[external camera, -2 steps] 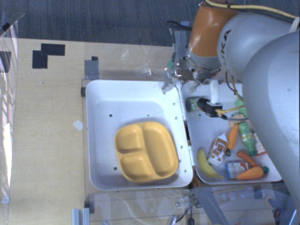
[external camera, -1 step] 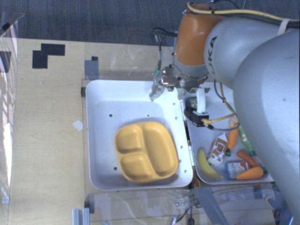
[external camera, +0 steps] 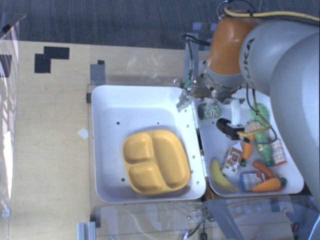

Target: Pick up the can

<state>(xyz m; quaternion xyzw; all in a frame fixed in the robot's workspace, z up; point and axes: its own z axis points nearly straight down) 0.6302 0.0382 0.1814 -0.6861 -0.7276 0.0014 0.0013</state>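
The grey arm's gripper (external camera: 198, 97) hangs at the right bin's (external camera: 299, 183) far corner, the can (external camera: 210, 112) just beneath it, nearer the camera; whether its grip is open cannot be told.

Pretty clearly a robotics lab setup, not anyone's kitchen. You've got a big grey industrial arm (external camera: 280, 59) with an orange band reaching over a plain light wood bench (external camera: 45, 149), and two shallow white bins (external camera: 100, 149) sitting side by side in metal brackets. Black marker shapes (external camera: 50, 58) are stuck on the bench top, loose cables (external camera: 260, 15) run over the arm, and the floor behind is dark office-type carpet (external camera: 110, 11). The food in the right bin, like the carrot (external camera: 266, 185) and banana (external camera: 220, 175), looks like plastic toy stuff.
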